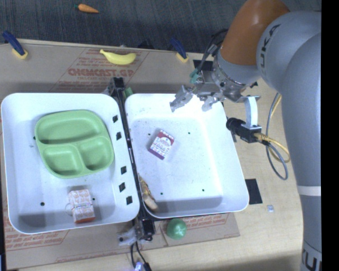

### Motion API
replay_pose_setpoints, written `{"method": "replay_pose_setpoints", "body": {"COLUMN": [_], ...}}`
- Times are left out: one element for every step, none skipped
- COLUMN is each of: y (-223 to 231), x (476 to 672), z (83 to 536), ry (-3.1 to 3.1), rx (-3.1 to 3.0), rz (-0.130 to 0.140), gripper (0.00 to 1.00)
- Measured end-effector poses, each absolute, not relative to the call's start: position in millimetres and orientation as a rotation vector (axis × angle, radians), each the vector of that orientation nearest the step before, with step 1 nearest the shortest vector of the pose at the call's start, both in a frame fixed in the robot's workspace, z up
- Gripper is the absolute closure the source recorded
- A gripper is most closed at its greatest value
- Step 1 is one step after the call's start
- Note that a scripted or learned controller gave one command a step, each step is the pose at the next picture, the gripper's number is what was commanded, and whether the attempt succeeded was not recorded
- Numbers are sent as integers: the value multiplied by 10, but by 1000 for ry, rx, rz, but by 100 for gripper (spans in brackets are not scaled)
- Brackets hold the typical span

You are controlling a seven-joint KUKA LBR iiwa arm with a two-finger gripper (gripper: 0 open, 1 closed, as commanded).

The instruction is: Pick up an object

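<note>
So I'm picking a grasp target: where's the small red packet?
The small red packet lies in the right bin, upper-left of its middle, below the pincer.

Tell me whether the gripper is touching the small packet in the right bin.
Apart. The camera view shows the gripper over the bin's far rim, with bare white bin floor between it and the packet.

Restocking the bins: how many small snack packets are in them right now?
2. One packet lies in the right bin, near its middle; another packet sits in the left bin, below the green tray.
</note>
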State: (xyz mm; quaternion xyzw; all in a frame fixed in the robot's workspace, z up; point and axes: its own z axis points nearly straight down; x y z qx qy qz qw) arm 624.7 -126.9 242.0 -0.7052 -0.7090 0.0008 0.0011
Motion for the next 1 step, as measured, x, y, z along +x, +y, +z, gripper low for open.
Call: {"method": "replay_pose_setpoints", "body": {"y": [-1253], "x": [5619], "z": [909], "ry": [-2224], "rx": [-2213], "rz": [3], "gripper": [0]}}
